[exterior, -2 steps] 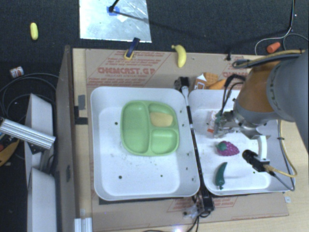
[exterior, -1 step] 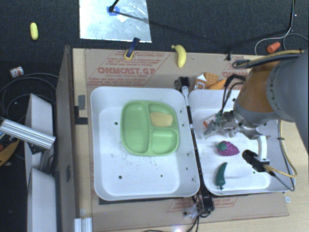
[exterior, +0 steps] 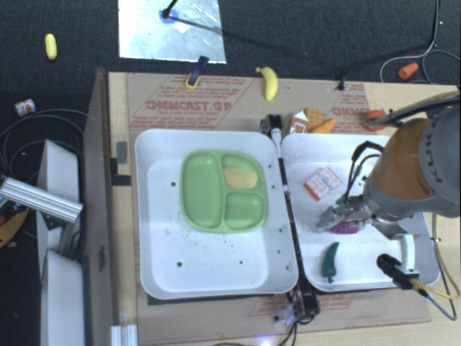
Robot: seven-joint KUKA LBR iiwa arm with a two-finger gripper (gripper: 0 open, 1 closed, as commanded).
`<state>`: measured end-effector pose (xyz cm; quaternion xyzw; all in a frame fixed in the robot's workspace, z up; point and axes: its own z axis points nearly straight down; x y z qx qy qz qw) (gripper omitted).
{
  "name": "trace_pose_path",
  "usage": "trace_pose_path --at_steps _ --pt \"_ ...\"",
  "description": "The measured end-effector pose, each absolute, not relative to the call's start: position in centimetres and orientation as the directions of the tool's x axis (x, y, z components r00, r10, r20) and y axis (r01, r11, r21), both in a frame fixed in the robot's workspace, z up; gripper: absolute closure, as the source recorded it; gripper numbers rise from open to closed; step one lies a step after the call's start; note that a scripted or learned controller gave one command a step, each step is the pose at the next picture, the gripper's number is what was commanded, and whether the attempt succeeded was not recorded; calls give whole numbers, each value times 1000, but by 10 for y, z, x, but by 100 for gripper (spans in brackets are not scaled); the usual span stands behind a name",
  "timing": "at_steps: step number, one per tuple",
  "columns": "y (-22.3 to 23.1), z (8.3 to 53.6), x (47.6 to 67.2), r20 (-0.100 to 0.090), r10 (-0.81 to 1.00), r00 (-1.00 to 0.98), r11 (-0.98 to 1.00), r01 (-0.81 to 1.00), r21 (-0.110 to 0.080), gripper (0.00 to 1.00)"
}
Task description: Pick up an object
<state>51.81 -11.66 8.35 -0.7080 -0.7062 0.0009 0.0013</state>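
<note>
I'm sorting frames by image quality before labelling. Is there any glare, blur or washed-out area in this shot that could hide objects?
In the camera view, the shiny sheet above the bench shows bright glare; the white bins look slightly overexposed but contents stay readable; the whole frame is soft, so the claw and the purple item beside it blur together; the dark floor hides little detail.

My bench [exterior: 216, 107] is topped with printed brown board, two white bins sitting side by side: left bin [exterior: 162, 265], right bin [exterior: 360, 276]. Banana [exterior: 269, 83] lying near the back edge.
</note>
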Motion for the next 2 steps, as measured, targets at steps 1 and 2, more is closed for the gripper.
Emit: trace_pose_path --at_steps 1,2 --pt "-115 95 522 0 1000 -2 2 1000 2 100" --pt "-62 193 525 1 1000 -10 10 1000 9 100"
